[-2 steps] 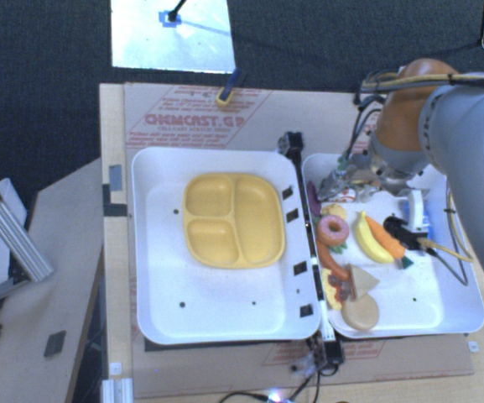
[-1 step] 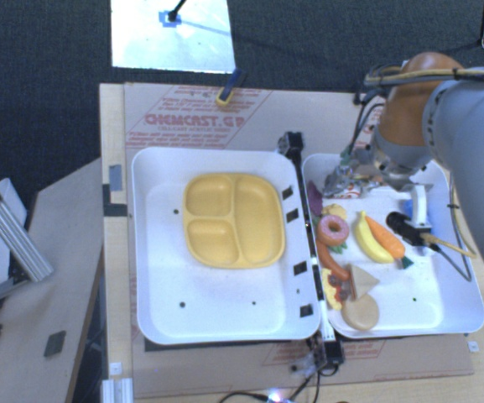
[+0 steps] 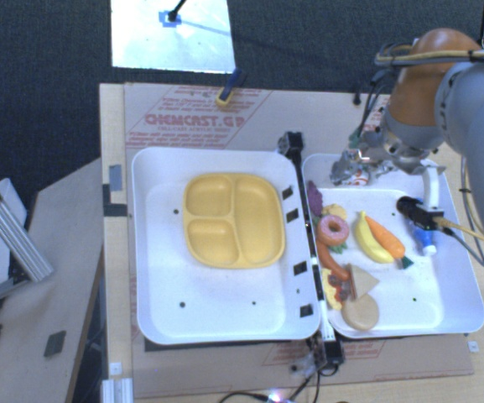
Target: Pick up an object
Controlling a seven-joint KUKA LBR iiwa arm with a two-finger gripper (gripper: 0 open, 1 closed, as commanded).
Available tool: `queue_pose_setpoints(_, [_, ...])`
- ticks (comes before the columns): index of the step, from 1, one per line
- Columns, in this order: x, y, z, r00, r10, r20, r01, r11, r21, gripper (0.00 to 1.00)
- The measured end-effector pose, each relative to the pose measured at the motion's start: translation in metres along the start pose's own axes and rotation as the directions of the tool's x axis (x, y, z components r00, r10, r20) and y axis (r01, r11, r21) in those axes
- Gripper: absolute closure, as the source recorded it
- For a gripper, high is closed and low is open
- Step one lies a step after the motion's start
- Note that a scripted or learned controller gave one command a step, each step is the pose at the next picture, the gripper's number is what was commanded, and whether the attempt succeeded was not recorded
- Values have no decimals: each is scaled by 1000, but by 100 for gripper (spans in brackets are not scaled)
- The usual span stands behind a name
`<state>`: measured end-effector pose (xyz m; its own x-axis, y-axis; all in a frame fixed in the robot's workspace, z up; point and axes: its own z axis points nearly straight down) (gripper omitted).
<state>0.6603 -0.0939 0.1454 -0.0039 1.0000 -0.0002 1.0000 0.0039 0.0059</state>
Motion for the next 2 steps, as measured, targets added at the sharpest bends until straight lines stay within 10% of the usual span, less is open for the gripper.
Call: queue_pose_setpoints(2, [-6, 8, -81, 1000, -1, 0, 1, 1000, 1, 100])
